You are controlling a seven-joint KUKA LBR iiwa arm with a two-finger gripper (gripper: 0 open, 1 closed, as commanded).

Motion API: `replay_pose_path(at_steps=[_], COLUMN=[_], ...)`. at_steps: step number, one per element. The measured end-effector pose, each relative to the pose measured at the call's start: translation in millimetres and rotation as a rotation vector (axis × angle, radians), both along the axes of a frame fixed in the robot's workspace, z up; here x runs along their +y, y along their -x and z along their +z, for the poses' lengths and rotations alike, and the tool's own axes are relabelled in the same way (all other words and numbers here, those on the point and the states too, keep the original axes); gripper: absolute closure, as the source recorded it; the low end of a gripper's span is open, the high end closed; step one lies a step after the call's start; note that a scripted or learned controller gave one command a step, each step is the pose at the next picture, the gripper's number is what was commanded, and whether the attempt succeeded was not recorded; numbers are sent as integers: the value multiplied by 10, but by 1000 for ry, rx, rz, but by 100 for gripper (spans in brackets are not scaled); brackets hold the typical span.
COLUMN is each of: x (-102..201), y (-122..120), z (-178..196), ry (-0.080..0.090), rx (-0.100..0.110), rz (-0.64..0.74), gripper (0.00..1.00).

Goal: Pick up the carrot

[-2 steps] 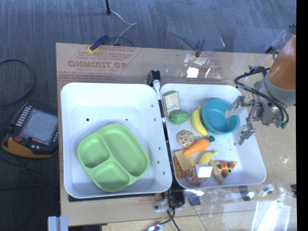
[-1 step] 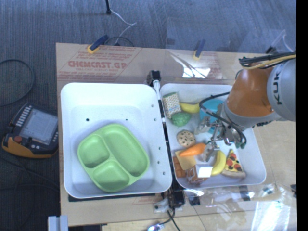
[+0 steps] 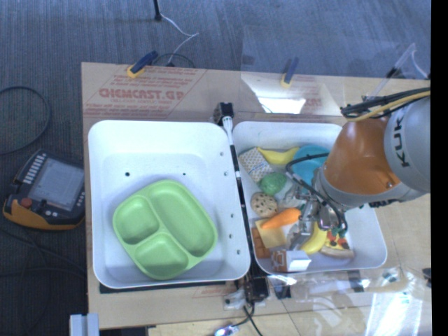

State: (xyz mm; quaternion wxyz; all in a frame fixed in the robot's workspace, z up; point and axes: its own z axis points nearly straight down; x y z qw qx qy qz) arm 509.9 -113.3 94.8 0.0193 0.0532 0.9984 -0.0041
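Observation:
The carrot is orange and lies slantwise in the middle of the right bin, among other toy food. My gripper hangs low over the bin just right of the carrot's thick end, close to it or touching it. The orange-banded wrist above hides part of the bin's right half. The carrot rests on the bin floor, with nothing lifting it.
Around the carrot lie a cookie, a green vegetable, an orange block, a yellow banana, a pizza slice and a white block. Another banana and a blue bowl sit farther back. A green divided plate fills the left bin.

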Motion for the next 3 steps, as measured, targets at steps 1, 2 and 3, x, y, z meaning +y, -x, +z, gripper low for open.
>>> replay_pose_path(at_steps=[1,2,3], x=[54,101,95], y=[-556,-673,-709], z=[-29,-36,94], ry=[-7,-16,-12], rx=[20,24,12], rz=[-48,-305,-303], gripper=[0,0,100])
